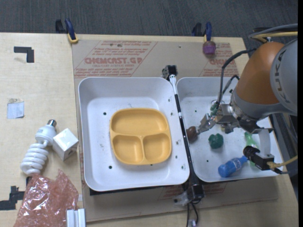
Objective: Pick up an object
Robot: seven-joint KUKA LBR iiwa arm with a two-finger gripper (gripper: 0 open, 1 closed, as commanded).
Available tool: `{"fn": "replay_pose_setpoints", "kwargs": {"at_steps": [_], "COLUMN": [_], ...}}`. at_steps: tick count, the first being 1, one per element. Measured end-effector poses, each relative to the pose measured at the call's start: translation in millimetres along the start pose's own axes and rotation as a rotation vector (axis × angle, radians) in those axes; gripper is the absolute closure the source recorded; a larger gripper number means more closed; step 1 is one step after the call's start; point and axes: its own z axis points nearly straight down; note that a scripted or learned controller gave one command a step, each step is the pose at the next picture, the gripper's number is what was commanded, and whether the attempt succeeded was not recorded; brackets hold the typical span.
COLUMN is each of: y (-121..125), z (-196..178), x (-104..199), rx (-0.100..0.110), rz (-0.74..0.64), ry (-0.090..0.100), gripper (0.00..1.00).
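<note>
The right bin [199,96] holds several small objects. A brown rounded piece [191,133] lies by its left wall. A dark green lump [216,141] sits in the middle, and a blue bottle [231,167] lies near the front edge. A pale green translucent piece [249,138] is partly hidden under the arm. My gripper [207,123] hangs low over the bin's left-centre. It is just right of the brown piece and up-left of the green lump. I see nothing held in it.
The left bin [94,108] holds a yellow three-compartment tray [140,135]. A purple object [209,47] lies on the board behind the right bin. On the bench at left are a spiral light bulb [37,151], a white cube [65,143] and crumpled pink plastic [45,202].
</note>
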Motion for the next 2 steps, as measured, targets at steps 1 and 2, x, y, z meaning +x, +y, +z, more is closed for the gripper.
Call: {"fn": "replay_pose_setpoints", "kwargs": {"at_steps": [1, 2], "y": [-21.6, -20.5], "z": [100.3, 90.5], "x": [-43.0, -43.4], "rx": [0.002, 0.0], "rz": [0.004, 0.004], "ry": [0.001, 0.0], "gripper": [0.0, 1.0]}}
